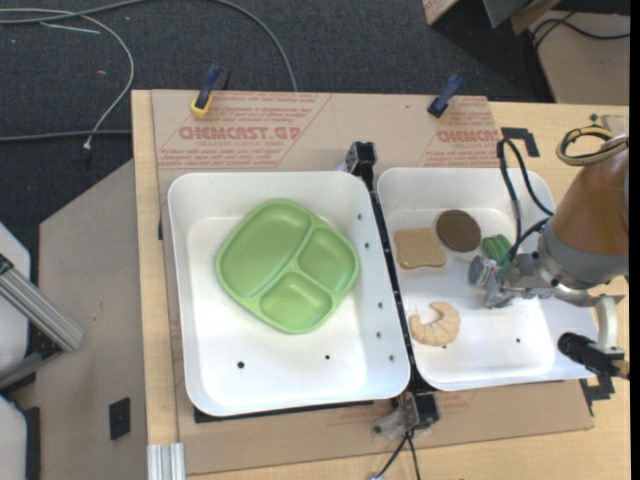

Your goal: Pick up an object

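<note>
Green object (495, 247), half hidden behind the gripper (487, 288), sits in your right bin (530, 363) beside the brown disc (459, 230); you cannot tell the fingers' spread.

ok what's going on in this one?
The grey KUKA arm reaches into the right white bin, its gripper low beside a small green object. Also in that bin lie a tan toast-shaped piece, a round brown disc and a pale croissant-shaped piece. None of them is visibly lifted. The left white bin holds a green sectioned plate.
</note>
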You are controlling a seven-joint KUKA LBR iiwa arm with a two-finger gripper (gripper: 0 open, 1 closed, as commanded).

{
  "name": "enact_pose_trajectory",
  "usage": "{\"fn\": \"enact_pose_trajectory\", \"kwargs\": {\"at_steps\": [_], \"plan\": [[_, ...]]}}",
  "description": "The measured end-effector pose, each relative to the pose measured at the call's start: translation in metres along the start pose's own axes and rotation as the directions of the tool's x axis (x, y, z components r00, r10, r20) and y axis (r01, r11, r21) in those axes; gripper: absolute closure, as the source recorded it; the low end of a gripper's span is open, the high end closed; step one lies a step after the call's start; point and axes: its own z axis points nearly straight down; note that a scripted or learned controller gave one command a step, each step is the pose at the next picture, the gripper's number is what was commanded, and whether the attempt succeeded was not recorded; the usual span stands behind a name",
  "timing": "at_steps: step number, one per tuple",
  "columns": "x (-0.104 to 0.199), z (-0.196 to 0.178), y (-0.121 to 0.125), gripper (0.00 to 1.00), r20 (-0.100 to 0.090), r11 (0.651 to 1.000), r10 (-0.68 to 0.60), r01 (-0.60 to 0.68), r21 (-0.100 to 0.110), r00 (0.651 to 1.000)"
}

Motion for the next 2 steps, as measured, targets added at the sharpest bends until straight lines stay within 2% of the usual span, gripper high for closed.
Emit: {"fn": "enact_pose_trajectory", "kwargs": {"at_steps": [2], "plan": [[0.002, -0.089, 0.011, 1.00, 0.003, 1.000, -0.002, 0.002, -0.005, 1.000]]}}
